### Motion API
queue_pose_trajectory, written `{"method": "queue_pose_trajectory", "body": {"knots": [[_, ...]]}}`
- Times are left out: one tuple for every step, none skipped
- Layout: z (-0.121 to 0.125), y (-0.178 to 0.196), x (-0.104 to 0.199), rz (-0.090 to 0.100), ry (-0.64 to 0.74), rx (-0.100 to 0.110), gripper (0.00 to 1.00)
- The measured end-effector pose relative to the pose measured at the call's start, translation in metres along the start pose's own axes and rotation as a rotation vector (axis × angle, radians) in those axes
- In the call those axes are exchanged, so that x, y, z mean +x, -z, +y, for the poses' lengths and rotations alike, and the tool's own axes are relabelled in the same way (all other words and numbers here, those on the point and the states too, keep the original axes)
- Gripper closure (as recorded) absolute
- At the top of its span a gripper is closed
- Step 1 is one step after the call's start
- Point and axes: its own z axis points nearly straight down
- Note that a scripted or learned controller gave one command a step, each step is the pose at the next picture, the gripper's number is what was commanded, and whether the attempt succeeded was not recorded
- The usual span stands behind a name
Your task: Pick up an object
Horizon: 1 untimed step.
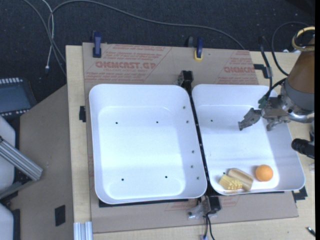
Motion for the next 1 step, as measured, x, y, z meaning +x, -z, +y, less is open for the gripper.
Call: {"method": "queue_pose_trajectory", "body": {"knots": [[-0.0311, -0.0128, 0.1071, 0.003, 0.007, 0.001, 0.0]]}}
